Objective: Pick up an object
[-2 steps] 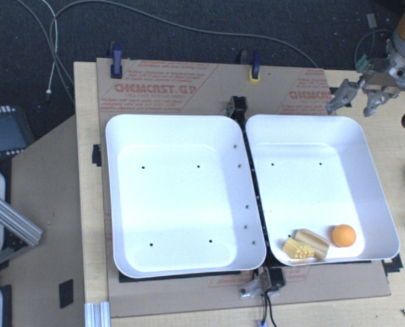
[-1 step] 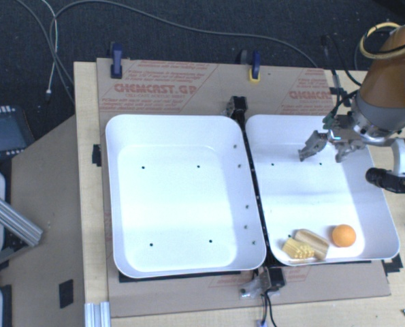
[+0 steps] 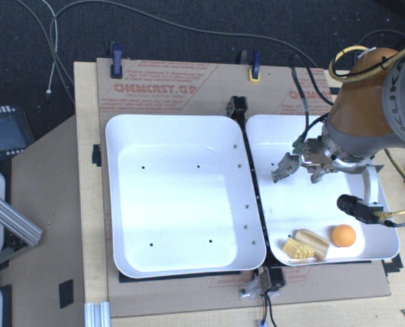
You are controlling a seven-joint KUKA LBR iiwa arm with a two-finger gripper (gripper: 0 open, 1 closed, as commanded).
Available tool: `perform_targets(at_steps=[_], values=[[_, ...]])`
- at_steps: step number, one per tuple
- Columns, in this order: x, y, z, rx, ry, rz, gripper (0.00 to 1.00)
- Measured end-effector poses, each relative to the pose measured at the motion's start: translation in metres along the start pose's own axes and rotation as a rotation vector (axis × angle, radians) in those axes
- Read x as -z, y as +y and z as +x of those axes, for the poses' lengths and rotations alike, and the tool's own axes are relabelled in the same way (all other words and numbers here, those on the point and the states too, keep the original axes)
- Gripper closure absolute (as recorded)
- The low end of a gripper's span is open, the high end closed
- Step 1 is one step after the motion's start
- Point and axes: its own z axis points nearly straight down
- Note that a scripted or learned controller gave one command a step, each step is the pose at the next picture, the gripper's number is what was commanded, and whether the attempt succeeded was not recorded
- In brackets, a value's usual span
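Note:
My gripper hangs over the middle of the right bin, its two grey fingers spread apart with nothing between them. An orange ball lies near the bin's front right corner. To its left rest a tan oblong piece and a yellow knobbly piece like a corn cob, touching each other at the front edge. All three lie in front of the gripper, well apart from it.
The left bin sits beside the right one, with a dark divider between them. Both stand on a wooden board held by blue clamps at the back. Cables run over the dark floor behind.

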Motion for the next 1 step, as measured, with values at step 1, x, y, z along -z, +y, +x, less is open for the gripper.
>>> perform_targets(at_steps=[1], values=[[0.0162, -0.0554, 0.0819, 0.002, 0.000, -0.001, 0.00]])
